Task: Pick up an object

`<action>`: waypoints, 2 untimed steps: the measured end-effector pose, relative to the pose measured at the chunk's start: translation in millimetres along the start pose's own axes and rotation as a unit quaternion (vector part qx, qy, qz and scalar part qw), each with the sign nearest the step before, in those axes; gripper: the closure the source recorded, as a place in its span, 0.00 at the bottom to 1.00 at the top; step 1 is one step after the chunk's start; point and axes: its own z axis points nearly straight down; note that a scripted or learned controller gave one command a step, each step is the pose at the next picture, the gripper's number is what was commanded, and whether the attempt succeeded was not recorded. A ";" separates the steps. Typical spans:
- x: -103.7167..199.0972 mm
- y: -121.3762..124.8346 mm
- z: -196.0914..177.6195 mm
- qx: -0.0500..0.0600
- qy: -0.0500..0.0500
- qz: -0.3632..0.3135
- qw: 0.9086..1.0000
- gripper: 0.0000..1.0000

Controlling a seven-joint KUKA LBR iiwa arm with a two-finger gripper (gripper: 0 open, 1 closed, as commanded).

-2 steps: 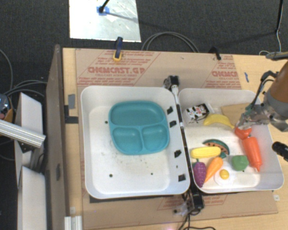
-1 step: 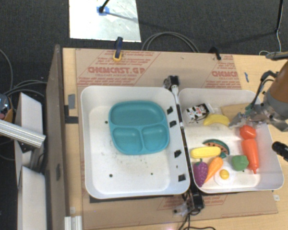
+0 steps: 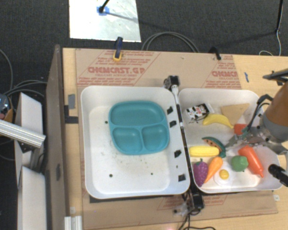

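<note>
In the right bin [image 3: 259, 183] there's a pile of toy food: one banana [image 3: 217, 120], one corn cob [image 3: 204, 151], two carrots [image 3: 214, 169], one bunch of grapes [image 3: 200, 171]. The gripper [image 3: 240, 139] sits among them; can't tell its state. One teal plate [image 3: 138, 127] fills the left bin [image 3: 98, 176]. The cardboard [image 3: 149, 68] reads "CHEMCAST GP".

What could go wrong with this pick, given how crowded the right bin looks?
The pincer sits low among tightly packed toys, so it may pinch two at once or shove the red pepper and green piece aside. The dark green piece lies against the corn, so a grasp there could slip. The arm also hides the bin's right side, so contact there can't be checked.
</note>
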 end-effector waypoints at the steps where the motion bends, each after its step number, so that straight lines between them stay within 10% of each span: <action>1: 28.2 70.4 -3.1 -0.005 -0.001 -0.005 1.000 0.00; 2: 13.9 105.6 -2.8 -0.004 -0.002 -0.003 1.000 0.00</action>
